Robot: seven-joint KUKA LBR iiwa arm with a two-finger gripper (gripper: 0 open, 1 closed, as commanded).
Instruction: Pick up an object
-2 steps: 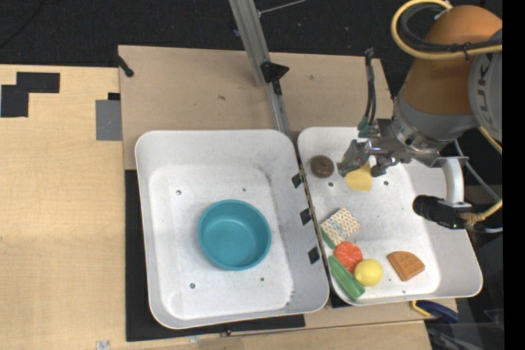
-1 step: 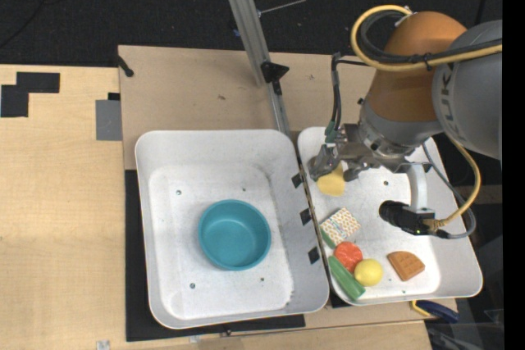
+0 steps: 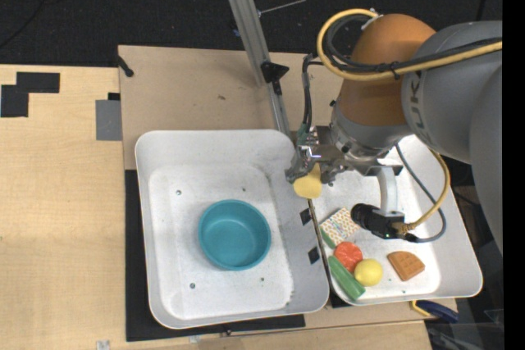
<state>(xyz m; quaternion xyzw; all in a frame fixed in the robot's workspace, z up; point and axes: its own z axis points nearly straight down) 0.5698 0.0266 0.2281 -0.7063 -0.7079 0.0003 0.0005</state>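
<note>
My gripper (image 3: 309,175) hangs over the seam between the two bins, below the orange band of the arm. A small yellow object (image 3: 308,187) sits right at its fingertips, between the fingers, above the bin edge. In the right bin (image 3: 447,258) lie a red tomato-like piece (image 3: 348,253), a yellow ball (image 3: 369,271), a green vegetable (image 3: 346,280), a brown bread-like piece (image 3: 405,264) and a checkered packet (image 3: 337,224). The left bin (image 3: 164,168) holds a teal bowl (image 3: 235,234).
A metal rail (image 3: 250,20) slants up from the bins' far edge. A black cable and plug (image 3: 379,221) hang over the right bin. The arm's body covers the right bin's far half. Wooden bench surface lies to the left.
</note>
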